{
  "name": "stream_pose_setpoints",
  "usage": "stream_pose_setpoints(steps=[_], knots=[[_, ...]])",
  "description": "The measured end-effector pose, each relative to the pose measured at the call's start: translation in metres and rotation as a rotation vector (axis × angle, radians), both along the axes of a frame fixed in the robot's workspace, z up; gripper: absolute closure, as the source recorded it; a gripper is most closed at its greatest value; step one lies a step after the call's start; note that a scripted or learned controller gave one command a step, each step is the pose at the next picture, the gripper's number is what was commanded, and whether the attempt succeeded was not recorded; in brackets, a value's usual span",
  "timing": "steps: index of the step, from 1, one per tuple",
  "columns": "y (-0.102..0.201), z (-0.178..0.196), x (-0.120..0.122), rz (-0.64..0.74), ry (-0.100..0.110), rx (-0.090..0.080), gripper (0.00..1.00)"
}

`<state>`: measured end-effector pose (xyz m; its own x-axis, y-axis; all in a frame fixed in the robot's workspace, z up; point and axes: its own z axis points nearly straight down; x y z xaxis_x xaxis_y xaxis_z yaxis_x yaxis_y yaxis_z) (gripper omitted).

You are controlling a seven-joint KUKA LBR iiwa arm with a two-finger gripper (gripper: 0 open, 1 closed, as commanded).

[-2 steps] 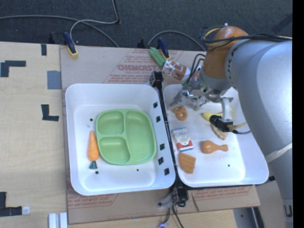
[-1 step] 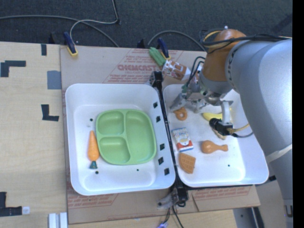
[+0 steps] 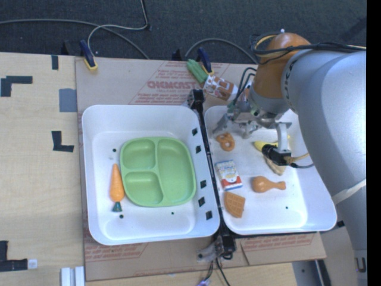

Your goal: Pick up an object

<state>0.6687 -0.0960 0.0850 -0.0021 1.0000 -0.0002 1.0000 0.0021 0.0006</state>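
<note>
My gripper (image 3: 239, 123) hangs low over the far left part of the right bin (image 3: 309, 216), open, and I see nothing between its fingers. Just in front of it lies an orange pretzel-like toy (image 3: 225, 140), apart from the fingertips. A small white carton (image 3: 228, 174), a tan waffle piece (image 3: 234, 204) and a toy drumstick (image 3: 267, 185) lie nearer the front. A yellow piece (image 3: 261, 145) and a tan piece (image 3: 275, 166) lie to the right, under the wrist.
The left bin (image 3: 95, 159) holds a green divided plate (image 3: 158, 171) with a toy carrot (image 3: 116, 185) beside it. A snack packet (image 3: 218, 87) and a green item (image 3: 196, 70) rest on the cardboard beyond the bins. The arm covers the right bin's far right side.
</note>
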Motion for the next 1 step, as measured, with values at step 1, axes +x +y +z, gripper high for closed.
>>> stream_pose_setpoints(steps=[1], knots=[[0.0006, 0.0002, -0.0001, -0.001, 0.000, -0.001, 0.00]])
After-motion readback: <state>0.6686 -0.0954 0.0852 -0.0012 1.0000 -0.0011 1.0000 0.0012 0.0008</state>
